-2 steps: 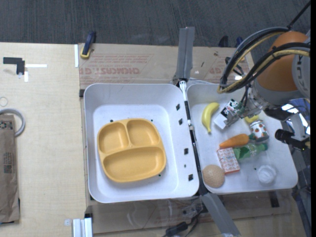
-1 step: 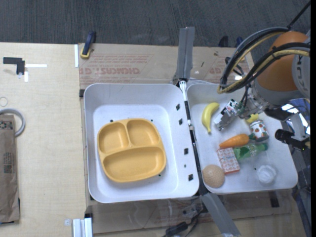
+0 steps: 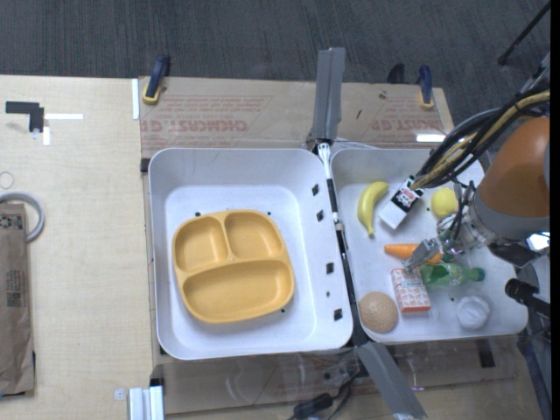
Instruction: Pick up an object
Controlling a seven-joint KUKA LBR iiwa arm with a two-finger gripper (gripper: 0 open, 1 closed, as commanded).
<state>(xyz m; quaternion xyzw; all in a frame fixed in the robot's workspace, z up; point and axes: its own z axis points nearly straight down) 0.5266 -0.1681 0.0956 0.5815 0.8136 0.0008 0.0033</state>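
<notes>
Camera view, looking down at a slant on a pale wooden bench (image 3: 79, 191) bearing two shallow white bins side by side. The left bin (image 3: 157, 234), at the centre of the frame, holds a yellow plate (image 3: 232, 265) with three compartments, lying flat on the bin floor. The right bin (image 3: 385, 164), at the right of the frame, holds the loose objects of the task. A banana (image 3: 371, 205) lies in its upper left part, and a lemon (image 3: 444, 202) lies to the right of the banana. A carrot (image 3: 401, 251) lies across the middle, below the banana. A green object (image 3: 451, 275) lies right of and just below the carrot. A small red and white box (image 3: 409, 290) lies just below the carrot and left of the green object. A brown round object (image 3: 379, 311) sits in the lower left corner, touching or just beside the box. A clear cup (image 3: 472, 311) sits in the lower right part, apart from the rest. The arm (image 3: 516, 178), grey with an orange band, reaches in from the right edge. Its gripper (image 3: 431, 254) is low over the middle of the right bin, at the right end of the carrot and just above the green object. Whether the gripper is apart, together or clamped on anything cannot be told, nor whether it touches either object. A sheet of brown cardboard (image 3: 227, 112) lies behind the bins at the top of the frame, held by two blue clamps (image 3: 157, 77). A brown paper bag (image 3: 13, 296) lies at the left edge.
</notes>
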